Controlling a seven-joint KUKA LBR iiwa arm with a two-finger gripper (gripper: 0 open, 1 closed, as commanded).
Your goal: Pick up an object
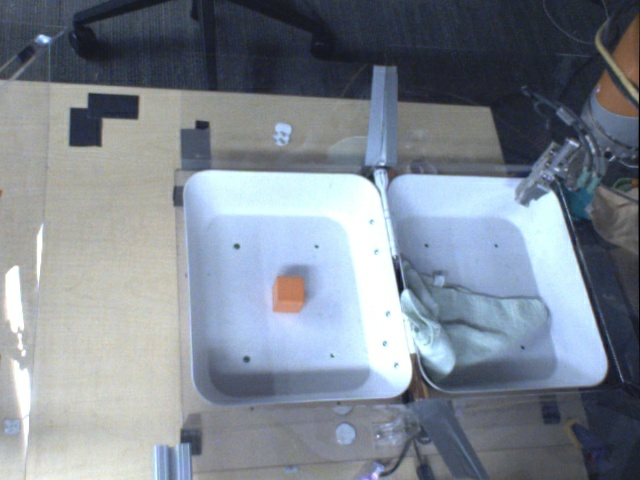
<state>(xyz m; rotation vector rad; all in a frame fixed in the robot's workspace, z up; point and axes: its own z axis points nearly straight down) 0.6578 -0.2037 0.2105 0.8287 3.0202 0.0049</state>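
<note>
An orange cube [289, 294] lies near the middle of the left bin [215, 208]. A crumpled pale grey-green cloth [470, 323] lies in the right bin [520, 208], against its left wall and front. My gripper [548, 173] hangs at the far right corner of the right bin, above its rim, well away from both the cloth and the cube. Nothing shows between its fingers.
A metal divider post [382, 118] rises between the two bins at the back. The wooden bench [100, 268] stretches to the left, with black tape marks [100, 116]. Cables and arm parts [610, 168] crowd the right edge.
</note>
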